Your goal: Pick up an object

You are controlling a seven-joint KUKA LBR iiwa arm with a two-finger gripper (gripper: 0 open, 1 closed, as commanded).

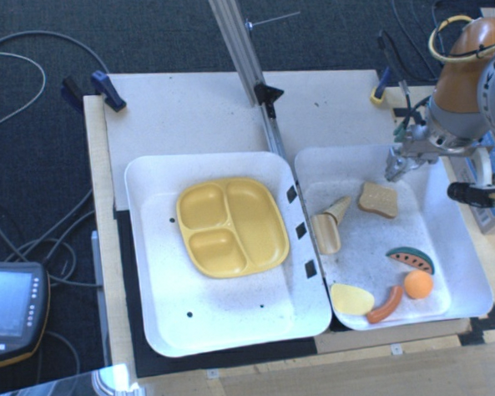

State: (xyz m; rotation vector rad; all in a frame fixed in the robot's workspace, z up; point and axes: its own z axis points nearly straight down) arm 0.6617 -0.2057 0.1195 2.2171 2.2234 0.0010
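Observation:
My gripper (395, 167) hangs over the far right corner of the right bin (450, 222), just up and right of a slice of brown bread (377, 200), and nothing shows between its fingers. Further into that bin lie an ice cream cone (336, 209), a tan bread roll (326, 233), a watermelon slice (412, 259), an orange (417, 285), a sausage (385, 305) and a yellow lemon-like piece (352, 299). The left bin (150, 241) holds a yellow divided plate (231, 226).
A metal pole (242, 43) rises from the bench behind the join of the two bins. Blue clamps (107, 88) sit at the bench's far corners. Cables lie on the dark floor at left, beside a pendant screen (12, 308).

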